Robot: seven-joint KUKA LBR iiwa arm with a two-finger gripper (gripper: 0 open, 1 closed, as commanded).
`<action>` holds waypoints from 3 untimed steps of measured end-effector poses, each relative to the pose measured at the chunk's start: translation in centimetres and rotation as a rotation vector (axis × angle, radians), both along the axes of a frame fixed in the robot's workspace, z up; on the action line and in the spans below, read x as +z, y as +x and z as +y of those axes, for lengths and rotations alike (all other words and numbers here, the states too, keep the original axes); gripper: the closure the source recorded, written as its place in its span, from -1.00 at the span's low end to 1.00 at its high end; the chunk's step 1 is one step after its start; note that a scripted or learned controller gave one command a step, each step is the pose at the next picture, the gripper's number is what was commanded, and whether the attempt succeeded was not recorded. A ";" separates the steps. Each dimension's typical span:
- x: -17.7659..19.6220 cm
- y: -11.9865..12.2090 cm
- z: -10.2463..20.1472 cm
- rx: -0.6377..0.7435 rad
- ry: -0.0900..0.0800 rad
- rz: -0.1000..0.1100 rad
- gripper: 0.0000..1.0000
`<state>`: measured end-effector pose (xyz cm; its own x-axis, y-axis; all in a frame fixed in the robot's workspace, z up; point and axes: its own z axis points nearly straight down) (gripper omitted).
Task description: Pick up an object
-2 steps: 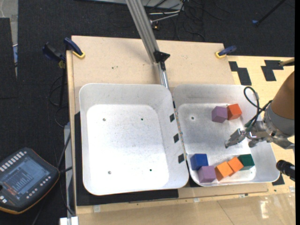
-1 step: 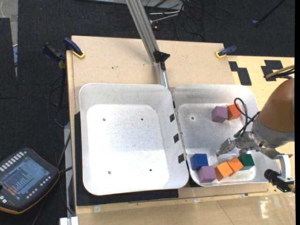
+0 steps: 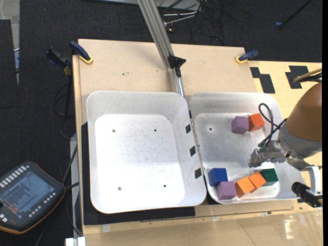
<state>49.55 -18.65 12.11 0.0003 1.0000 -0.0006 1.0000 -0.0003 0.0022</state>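
The right bin (image 3: 220, 114) holds several small blocks. A purple block (image 3: 240, 125) and an orange block (image 3: 255, 122) sit side by side near its far right. Along the near edge lie a blue block (image 3: 218, 176), a purple block (image 3: 226, 189), an orange block (image 3: 246, 184) and a green block (image 3: 268, 177). My gripper (image 3: 259, 158) hangs over the right side of this bin, just above the green block and apart from it. The wrist hides the fingertips.
The left bin (image 3: 102, 111) lies beside the right one on the wooden bench. A metal pole (image 3: 156, 27) slants down to the bins' shared edge. Clamps (image 3: 82, 53) grip the bench's far corners. A teach pendant (image 3: 25, 193) rests at lower left.
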 end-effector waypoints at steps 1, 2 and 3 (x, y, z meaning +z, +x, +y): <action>5.7 0.9 -0.7 0.003 -0.003 -0.005 1.00; 10.0 1.3 -0.8 0.004 -0.003 -0.005 1.00; 12.9 1.5 -0.9 0.004 -0.002 -0.003 1.00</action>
